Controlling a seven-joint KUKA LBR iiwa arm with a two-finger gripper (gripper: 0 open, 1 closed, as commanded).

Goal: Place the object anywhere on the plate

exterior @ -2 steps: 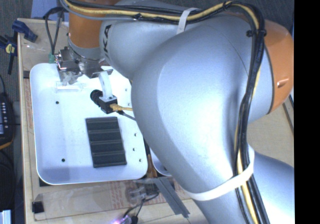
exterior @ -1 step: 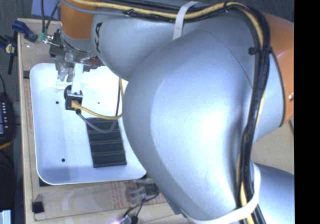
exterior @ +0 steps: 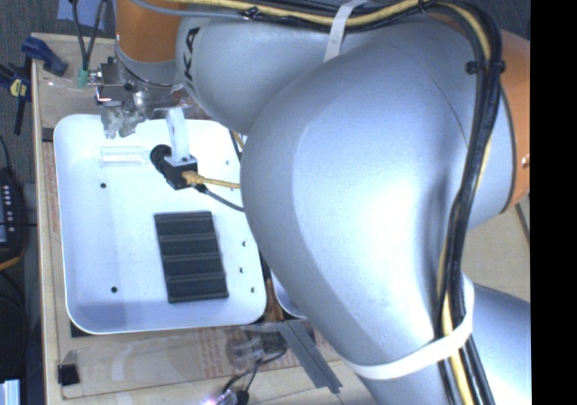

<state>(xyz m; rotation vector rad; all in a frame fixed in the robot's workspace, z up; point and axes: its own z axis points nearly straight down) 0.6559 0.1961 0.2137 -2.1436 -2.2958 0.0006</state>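
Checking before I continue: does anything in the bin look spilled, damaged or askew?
Nothing spilled or broken. The dark ribbed rectangular block lies flat but slightly skewed in the shallow white bin; a small clear piece rests near the claw.

High fixed camera, slanting down, arm [exterior: 379, 169] close, bin [exterior: 90, 214] below

Even, bright overhead light is seen. Glare is thrown off the arm [exterior: 379, 178] toward 12 o'clock, the bin [exterior: 81, 214] is nearly washed out, and edges are rendered soft.

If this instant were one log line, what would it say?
arm: over bins | end effector: left bin's far edge | dark ribbed block: in bin
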